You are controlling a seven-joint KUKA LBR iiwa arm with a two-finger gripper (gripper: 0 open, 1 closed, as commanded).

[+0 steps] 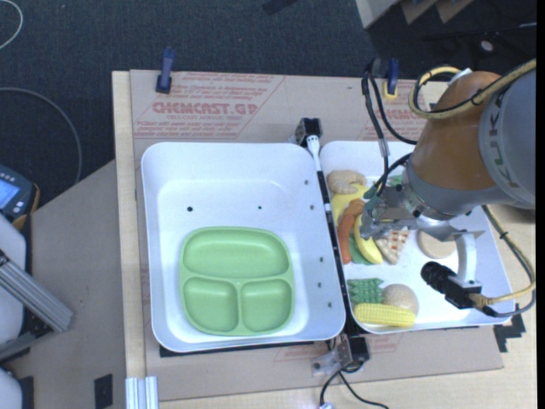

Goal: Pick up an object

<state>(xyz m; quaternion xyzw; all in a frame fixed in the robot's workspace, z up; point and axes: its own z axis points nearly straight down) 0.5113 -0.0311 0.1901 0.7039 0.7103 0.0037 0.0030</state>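
Toy food items, the candidates for pickup, all lie in the right bin [502, 309]. You have a tan bun [344, 180] at the far-left corner, an orange carrot [347, 221] along the left wall, a yellow banana [369, 249] just beside it, and a waffle-pattern wedge [394, 245] next to the banana. Toward the near edge: a green leafy piece [366, 289], a round beige item [400, 296] and a corn cob [385, 315]. A pale flat disc [437, 245] sits further right, partly behind the arm.

Gripper [372, 220] is down in the right bin, over the carrot/banana cluster. The banana and wedge lie directly beneath or just beside it; contact can't be confirmed. Finger state: cannot tell, since the wrist body and cabling mask the tips. No item is seen clamped between them.

The arm's grey body w/ orange band [456, 139] covers the upper-right part of that bin. A black cylindrical part [449, 285] projects over the bin's near-right area.

Left bin [162, 228] holds a green 3-compartment tray [238, 279], near-centre, lying flat. Both bins rest on a cardboard-covered table [213, 105].
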